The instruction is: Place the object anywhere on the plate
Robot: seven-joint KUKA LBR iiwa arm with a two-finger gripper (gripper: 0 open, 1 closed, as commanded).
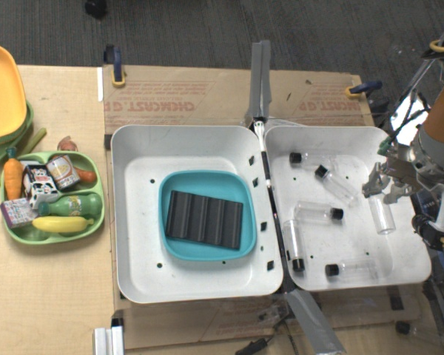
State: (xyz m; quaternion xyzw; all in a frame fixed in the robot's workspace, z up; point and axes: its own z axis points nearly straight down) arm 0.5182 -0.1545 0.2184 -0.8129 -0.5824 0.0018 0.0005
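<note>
The grey two-finger gripper [385,187] hangs over the right white bin [355,143] near its right edge. A clear plastic vial [384,217] sits just below it; whether the jaws are open or closed I cannot tell. The teal square plate [207,187] lies in the left white bin [133,220], bearing a dark ribbed rectangular block [205,217].

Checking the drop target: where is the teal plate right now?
The teal plate sits in the left bin, centred, with a dark ridged block lying on it.
</note>
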